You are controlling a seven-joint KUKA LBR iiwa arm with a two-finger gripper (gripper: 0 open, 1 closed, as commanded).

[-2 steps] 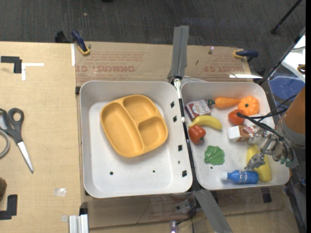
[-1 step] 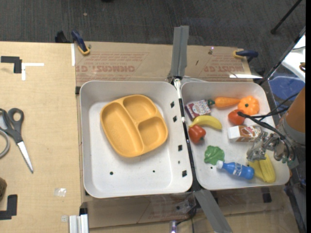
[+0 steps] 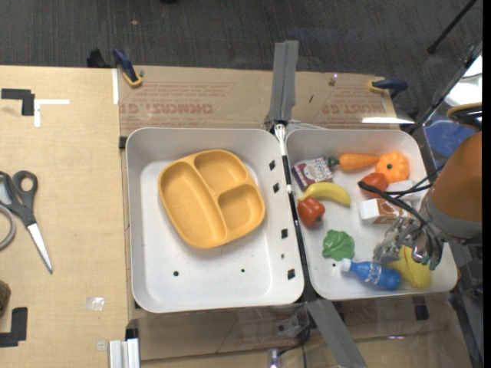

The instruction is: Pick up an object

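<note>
The right bin [image 3: 430,167] holds several toy foods: a carrot [image 3: 357,160], an orange pumpkin [image 3: 393,167], a banana [image 3: 327,192], a red pepper [image 3: 311,212], a green leafy piece [image 3: 337,244], a white box [image 3: 377,210], a red-and-white packet [image 3: 310,171], a blue bottle [image 3: 373,275] and a yellow piece [image 3: 416,273]. My gripper [image 3: 406,245] is low in the bin's front right corner, just above the blue bottle and the yellow piece and right of the green piece. Nothing shows clearly held in it.
The left bin [image 3: 146,267] bears a yellow divided plate [image 3: 211,198]. Scissors [image 3: 28,217] lie on the bench at far left. Blue clamps [image 3: 126,67] sit along the cardboard behind the bins. The orange wrist band [image 3: 464,182] hangs over the right bin's right wall.
</note>
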